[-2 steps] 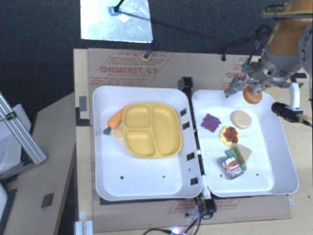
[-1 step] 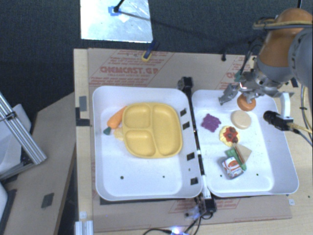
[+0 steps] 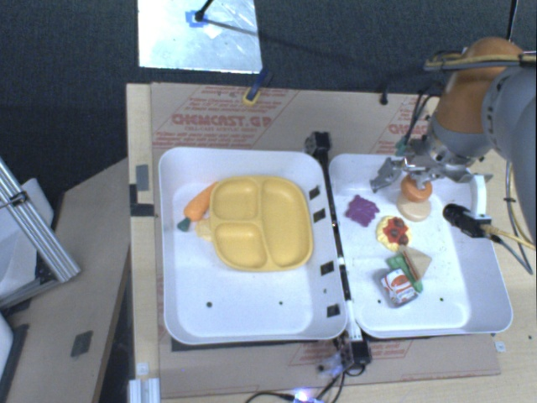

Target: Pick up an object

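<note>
left bin (image 3: 180, 309): yellow divided plate (image 3: 256, 222), carrot (image 3: 199, 201) at its left edge. right bin (image 3: 482, 305): gripper (image 3: 413, 173) over orange-and-cream item (image 3: 415, 198); purple piece (image 3: 362, 210), pizza slice (image 3: 393, 232), sandwich wedge (image 3: 415, 263), small carton (image 3: 399, 286).

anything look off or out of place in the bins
One thing: the carrot in the left bin lies wedged against the yellow divided plate, partly tucked under its rim rather than sitting in a compartment. In the right bin the toy foods lie loosely scattered, nothing spilled or visibly damaged.
</note>
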`<action>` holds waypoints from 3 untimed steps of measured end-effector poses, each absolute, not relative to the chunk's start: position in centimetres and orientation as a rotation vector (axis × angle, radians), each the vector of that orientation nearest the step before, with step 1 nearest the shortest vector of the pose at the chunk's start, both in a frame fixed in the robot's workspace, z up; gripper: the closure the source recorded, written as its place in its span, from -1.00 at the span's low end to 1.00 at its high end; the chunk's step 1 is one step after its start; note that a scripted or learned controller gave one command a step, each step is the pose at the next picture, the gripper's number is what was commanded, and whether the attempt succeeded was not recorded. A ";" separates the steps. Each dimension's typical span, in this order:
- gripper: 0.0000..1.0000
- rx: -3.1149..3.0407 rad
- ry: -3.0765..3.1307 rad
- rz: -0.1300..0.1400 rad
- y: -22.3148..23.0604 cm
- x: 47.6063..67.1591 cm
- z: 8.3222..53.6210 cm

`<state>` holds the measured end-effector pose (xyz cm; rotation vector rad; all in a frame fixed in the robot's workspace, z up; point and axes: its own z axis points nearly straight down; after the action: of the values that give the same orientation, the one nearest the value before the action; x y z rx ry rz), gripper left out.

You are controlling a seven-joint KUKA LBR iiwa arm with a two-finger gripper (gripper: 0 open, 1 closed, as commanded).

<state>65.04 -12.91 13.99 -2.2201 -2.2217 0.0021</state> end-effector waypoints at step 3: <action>1.00 -2.221 -2.232 -0.008 -12.4 65.5 18.1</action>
<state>65.51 -12.37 18.12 -2.2207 -2.2315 -0.0085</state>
